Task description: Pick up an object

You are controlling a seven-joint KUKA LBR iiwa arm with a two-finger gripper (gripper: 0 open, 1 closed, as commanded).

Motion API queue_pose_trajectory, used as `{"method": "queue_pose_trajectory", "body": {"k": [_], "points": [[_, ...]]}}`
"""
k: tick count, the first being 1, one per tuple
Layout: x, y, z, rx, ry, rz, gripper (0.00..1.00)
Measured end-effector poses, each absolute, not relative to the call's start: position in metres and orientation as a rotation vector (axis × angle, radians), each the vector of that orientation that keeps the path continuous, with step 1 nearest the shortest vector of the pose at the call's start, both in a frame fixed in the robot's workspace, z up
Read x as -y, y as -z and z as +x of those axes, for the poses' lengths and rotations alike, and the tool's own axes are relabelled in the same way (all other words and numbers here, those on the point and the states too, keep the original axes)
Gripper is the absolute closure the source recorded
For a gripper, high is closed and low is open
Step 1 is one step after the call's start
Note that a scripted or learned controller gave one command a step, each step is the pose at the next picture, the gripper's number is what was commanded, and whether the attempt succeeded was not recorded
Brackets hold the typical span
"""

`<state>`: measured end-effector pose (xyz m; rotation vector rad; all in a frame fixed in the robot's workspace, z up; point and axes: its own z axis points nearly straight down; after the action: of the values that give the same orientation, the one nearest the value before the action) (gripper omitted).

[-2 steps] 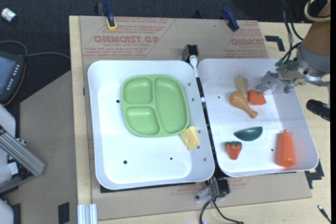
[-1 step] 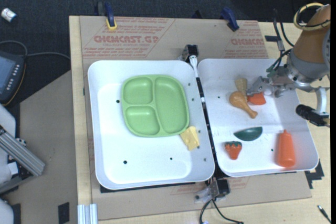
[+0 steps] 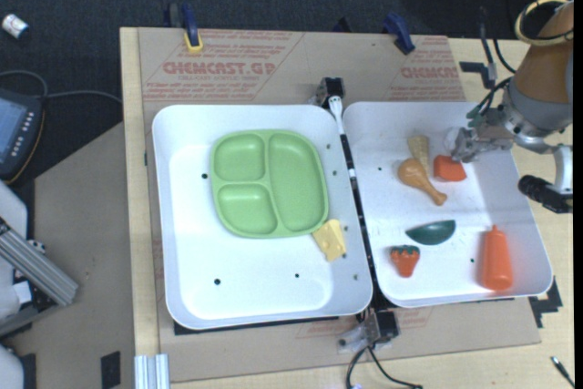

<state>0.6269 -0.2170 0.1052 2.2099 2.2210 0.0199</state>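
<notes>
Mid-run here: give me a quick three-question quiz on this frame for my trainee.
1. True or false: the green divided plate lies in the right bin.
2. Which item is the gripper closest to?
A. strawberry
B. small red block
C. orange bottle
3. What yellow item lies beside the plate's lower right corner?

Key: 1 false, it lies in the left bin. 2 B. 3 the yellow piece.

Blue clamps (image 3: 190, 19) (perhaps spring clips) grip cardboard (image 3: 301, 59).
</notes>
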Motion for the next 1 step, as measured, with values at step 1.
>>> {"method": "queue_pose_trajectory", "body": {"k": [1], "points": [[0.2185, -0.1699, 0.6253, -2.216, -0.005, 2.214, 1.0]]}}
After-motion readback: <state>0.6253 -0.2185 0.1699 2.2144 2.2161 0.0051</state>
